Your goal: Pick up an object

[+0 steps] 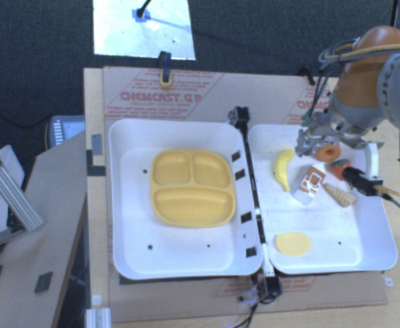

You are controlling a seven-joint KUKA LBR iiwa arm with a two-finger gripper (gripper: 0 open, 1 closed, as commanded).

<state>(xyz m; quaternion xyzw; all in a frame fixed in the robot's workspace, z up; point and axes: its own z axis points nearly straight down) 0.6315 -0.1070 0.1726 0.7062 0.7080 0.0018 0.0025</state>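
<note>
Yellow plastic fills the left bin (128, 183): a divided tray (189, 186), well left of the banana (282, 169). That small, light, stiff toy banana lies in the right bin (370, 251); I judge it slippery, best pinched across its middle. Right of it sit a white carton (308, 184), an orange piece (328, 152) and a cone (339, 195); below it, a yellow disc (292, 243). Above-right of the banana hovers the claw (310, 144), its state unclear.

A robotics lab, clearly. The grey arm (391, 80) reaches over two white bins (121, 183) on a board-covered surface (206, 91). Cables (398, 200) trail beside it.
</note>
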